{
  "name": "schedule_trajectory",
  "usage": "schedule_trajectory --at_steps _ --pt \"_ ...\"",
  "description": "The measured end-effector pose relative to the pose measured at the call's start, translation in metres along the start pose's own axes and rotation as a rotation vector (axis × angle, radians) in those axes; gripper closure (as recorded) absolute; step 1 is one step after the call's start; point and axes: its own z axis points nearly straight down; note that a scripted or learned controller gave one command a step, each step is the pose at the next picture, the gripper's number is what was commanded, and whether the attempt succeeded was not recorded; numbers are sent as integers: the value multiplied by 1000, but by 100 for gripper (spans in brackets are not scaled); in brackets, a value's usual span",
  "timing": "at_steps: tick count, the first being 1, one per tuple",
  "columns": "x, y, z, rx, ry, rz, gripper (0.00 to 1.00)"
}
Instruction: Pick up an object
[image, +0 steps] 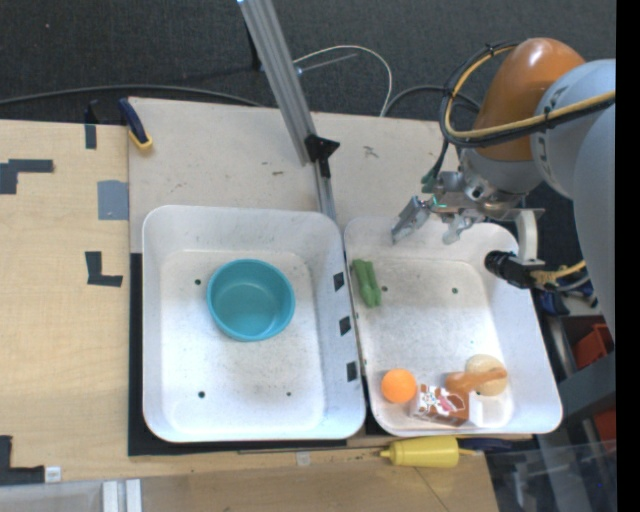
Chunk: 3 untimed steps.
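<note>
Bench (230, 170) of pale wood carries 2 shallow white bins side by side, resting on a dark mat whose edge shows along their left and front sides. Grey and black tape patches mark the bench's left part, and a small blue and yellow clamp (135, 125) sits near its back-left corner. A grey metal pole (285, 85) slants in from the top edge and ends at a black bracket at the back of the seam between the bins. Dark carpet and loose cables lie beyond the bench's back edge.

The left bin (165, 400) holds a teal bowl (251, 299), upright, toward its middle-left. In the right bin (520, 340), a green object (366, 282) lies against the left wall near the back. An orange ball (398, 385) sits near the front-left corner, with a red and white packet (438, 402) just beside it and a tan rounded object (480, 378) and a white piece toward the front-right corner. A yellow bottle (425, 453) lies on the bench just outside that bin's front edge.

The gripper (432, 224) hangs over the right bin's back edge, its 2 fingers spread apart with nothing between them, well apart from every object.
</note>
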Motion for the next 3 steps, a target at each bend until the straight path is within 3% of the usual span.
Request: schedule_trajectory --at_steps 1,2,3 --pt "0 0 0 0 0 0 0" --pt "10 0 59 5 -1 0 0" --pt "9 2 105 -4 -1 2 0"
